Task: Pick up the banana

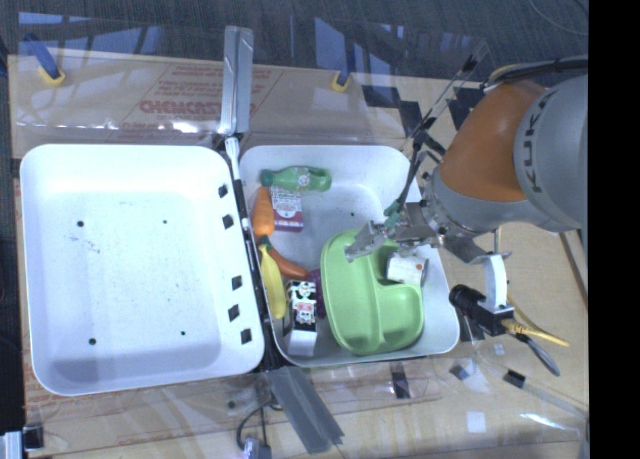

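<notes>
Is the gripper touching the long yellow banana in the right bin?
Apart. The camera view shows the gripper above the green plastic container, while the long yellow banana lies along the right bin's left wall, with bin floor between them.

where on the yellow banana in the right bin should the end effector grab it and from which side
Grip the yellow curved banana around its middle, coming straight down from above. It lies lengthwise tight against the left wall of the right white bin, with an orange carrot-like piece and a small black-and-white carton crowding its right side, so a sideways approach looks blocked and the fingers probably must straddle its narrow width.
</notes>
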Controlling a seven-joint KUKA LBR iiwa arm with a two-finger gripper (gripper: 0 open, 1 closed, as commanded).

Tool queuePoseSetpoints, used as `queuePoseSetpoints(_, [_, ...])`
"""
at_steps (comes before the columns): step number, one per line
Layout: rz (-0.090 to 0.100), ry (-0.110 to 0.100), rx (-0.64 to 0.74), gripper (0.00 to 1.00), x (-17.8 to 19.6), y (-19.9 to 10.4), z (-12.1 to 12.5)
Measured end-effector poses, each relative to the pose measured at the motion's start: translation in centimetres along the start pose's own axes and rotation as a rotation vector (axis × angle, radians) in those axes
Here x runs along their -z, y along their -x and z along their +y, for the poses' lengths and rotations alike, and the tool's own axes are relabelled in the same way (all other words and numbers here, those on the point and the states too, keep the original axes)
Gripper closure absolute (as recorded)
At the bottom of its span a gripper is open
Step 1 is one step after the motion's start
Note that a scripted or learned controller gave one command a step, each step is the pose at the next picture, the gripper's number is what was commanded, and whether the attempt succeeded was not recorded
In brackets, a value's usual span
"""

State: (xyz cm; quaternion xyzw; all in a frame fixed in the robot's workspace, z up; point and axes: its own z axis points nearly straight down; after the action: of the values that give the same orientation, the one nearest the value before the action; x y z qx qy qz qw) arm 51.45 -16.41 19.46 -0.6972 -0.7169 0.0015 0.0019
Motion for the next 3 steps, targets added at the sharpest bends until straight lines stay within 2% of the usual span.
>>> queuePoseSetpoints(1, [-0.002,0.003,0.059,0.00,-3.3,-0.7,3.0])
queuePoseSetpoints(2, [-0.002,0.002,0.077,0.00,-3.4,-2.3,0.7])
queuePoseSetpoints(3, [-0.001,0.002,0.173,0.00,-6.6,4.1,5.9])
